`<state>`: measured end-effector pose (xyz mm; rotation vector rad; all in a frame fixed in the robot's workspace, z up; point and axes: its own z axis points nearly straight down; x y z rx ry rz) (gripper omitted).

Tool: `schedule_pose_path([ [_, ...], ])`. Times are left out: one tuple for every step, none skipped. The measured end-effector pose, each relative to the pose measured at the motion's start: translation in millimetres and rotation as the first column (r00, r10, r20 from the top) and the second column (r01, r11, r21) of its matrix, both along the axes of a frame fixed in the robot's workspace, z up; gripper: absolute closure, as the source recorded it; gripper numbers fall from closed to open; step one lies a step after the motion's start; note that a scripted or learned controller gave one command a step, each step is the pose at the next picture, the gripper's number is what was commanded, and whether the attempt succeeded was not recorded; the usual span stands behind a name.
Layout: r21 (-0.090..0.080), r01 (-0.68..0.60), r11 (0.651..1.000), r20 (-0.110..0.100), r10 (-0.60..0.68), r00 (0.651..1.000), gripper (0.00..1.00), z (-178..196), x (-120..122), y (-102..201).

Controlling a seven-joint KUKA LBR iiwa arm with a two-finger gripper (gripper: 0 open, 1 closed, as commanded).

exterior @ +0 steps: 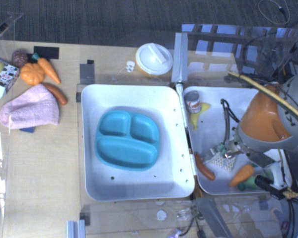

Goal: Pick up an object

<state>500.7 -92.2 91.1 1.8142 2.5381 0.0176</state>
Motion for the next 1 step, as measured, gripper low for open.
schedule_pose_path([
  [-0.001,-0.001,1.000,0.005,0.001,1.000,1.00,10.6,1.7,0.0],
])
